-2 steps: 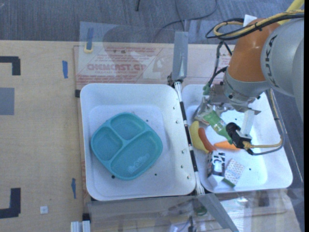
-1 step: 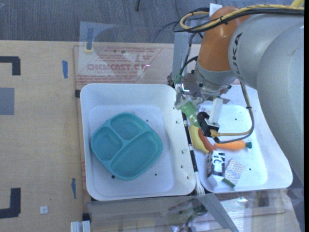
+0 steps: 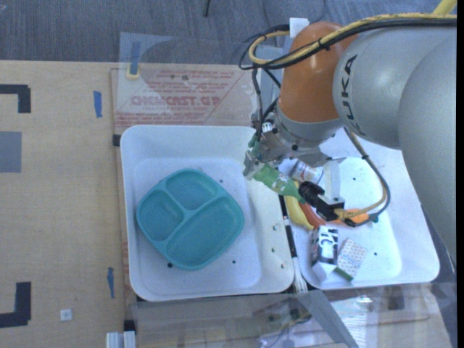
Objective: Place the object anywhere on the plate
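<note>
While the arm bends down over the bins' shared rim, its tool [image 3: 265, 167] grips a green packet [image 3: 278, 180].

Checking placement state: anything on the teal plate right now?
Nothing rests on the teal plate; all three compartments show bare. It lies in the left bin. The gripper hangs near the bins' divider, right of the plate; what lies beneath it is covered.

Robotics lab, not a home. I'm a grey KUKA arm with an orange band [image 3: 312, 78] over a pale wooden bench [image 3: 58, 216] marked with black corner marks and blue tape tabs [image 3: 97, 104], two shallow white plastic bins [image 3: 196, 285], loose yellow cabling [image 3: 377, 24], grey carpet floor [image 3: 109, 6].
</note>
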Robot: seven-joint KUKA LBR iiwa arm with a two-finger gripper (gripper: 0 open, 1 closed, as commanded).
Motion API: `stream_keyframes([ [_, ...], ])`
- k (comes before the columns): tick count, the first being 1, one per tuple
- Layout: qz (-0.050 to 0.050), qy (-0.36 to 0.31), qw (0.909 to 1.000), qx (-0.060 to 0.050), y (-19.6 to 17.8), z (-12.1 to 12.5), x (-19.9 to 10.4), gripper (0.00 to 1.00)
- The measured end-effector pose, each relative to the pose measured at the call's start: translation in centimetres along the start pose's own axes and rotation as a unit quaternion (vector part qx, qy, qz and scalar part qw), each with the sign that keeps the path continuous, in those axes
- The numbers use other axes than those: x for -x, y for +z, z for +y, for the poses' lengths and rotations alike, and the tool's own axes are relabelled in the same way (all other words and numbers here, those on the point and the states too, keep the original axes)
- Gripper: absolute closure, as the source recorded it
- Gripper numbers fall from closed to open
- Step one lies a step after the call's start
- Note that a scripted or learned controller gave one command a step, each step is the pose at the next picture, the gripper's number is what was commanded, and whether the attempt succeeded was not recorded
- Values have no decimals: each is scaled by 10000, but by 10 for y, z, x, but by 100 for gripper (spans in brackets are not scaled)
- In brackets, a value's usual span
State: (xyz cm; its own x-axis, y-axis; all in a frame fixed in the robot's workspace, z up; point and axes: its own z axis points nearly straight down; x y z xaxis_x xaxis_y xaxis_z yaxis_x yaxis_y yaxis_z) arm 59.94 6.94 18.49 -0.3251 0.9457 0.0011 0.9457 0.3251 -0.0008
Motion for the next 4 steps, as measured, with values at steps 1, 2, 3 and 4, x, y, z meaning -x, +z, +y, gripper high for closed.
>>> stream_keyframes([
  [1,-1,1,10000,1,0,0,0,0],
  [2,-3,282,9996,11,44,-33,-31,0],
  [3,0,313,9995,23,34,-32,-29,100],
  [4,1,703,9975,-6,1,-130,18,100],
])
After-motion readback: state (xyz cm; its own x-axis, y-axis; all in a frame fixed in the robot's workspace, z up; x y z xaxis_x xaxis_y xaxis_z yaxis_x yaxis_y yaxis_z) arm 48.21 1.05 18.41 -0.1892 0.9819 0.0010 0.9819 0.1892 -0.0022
